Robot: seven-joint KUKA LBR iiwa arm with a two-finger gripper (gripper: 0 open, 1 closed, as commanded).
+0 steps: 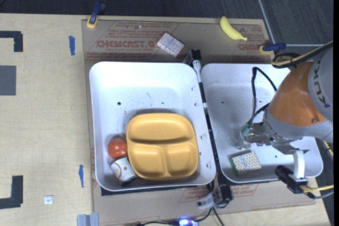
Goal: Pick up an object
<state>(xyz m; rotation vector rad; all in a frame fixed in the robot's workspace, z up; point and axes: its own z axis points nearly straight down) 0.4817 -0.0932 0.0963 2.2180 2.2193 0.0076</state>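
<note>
The grey-and-orange arm (299, 100) is reaching into the right bin (228, 82), its gripper (254, 137) hanging just above a small speckled sponge (246, 162); whether the claw is clenched cannot be told. Red lettering on the cardboard behind is reading "CHEMCAST". A yellow divided tray (161, 145), a red ball (117, 147) and an orange-and-white toy (122, 168) are sitting in the left bin (137, 82).

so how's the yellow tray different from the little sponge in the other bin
The yellow tray is large, glossy and split into compartments; the sponge is small, flat and speckled green. The tray lies in the left bin beside an orange ball; the sponge lies in the right bin, just below the arm's wrist. Both rest flat near their bins' front edges.
</note>
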